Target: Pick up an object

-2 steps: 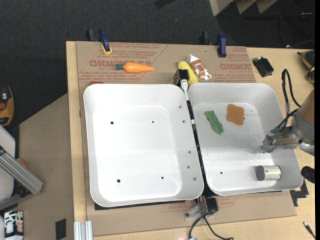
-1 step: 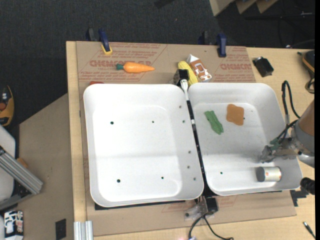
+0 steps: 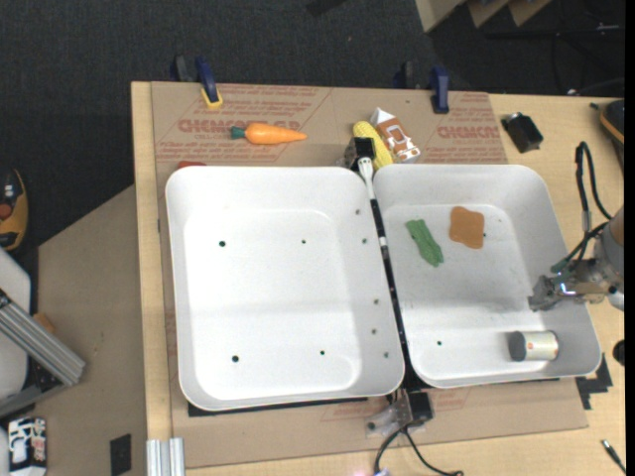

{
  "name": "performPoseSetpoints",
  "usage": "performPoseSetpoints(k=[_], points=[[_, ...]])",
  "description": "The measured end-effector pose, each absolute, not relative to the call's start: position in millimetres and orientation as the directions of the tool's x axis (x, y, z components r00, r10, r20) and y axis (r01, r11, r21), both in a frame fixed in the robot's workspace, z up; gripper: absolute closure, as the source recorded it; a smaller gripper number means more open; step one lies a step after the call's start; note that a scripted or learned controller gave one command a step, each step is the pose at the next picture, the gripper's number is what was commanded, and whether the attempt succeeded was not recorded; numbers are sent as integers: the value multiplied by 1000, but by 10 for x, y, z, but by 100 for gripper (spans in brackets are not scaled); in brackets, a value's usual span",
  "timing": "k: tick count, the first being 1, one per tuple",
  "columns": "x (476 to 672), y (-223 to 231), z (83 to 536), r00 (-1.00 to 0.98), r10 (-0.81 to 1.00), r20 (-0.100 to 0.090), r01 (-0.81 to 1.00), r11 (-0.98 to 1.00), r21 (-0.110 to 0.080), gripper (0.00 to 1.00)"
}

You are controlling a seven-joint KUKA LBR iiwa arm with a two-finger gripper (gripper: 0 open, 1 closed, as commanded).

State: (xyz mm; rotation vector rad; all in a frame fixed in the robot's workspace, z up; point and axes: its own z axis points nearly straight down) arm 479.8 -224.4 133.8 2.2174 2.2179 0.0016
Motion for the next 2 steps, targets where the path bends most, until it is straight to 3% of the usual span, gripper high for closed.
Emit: performPoseSetpoints(k=[1,2], points=[[4781,-2062,946,-1,1000,3,1000,1,-5,100],[4802,-2253,1519,1,1000,-5,1000,-1,6,100]])
